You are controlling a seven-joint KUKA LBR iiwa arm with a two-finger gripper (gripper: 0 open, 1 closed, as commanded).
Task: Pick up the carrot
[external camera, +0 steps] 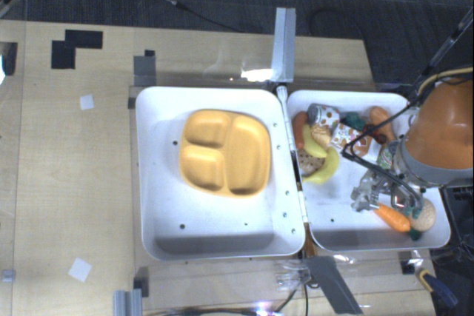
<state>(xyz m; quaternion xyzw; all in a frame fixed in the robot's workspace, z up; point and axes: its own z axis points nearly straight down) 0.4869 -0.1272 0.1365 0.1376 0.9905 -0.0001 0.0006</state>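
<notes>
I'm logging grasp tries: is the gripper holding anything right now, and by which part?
It cannot be told. The gripper sits right beside the carrot in the right bin, at its left end, but no hold on it is visible.

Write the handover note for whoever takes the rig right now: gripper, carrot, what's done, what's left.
Gripper: low in the right bin, just left of the carrot; whether it is open or shut cannot be told from this view.
Carrot: lying on the right bin's floor near the front right corner, green end toward the corner. Not seen between the fingers, so treat it as not grasped.
Other items: banana, a can and more toy food crowd the bin's back half. Yellow divided tray sits in the left bin.
Done: arm brought down beside the carrot.
Left: grasp and lift it.
</notes>
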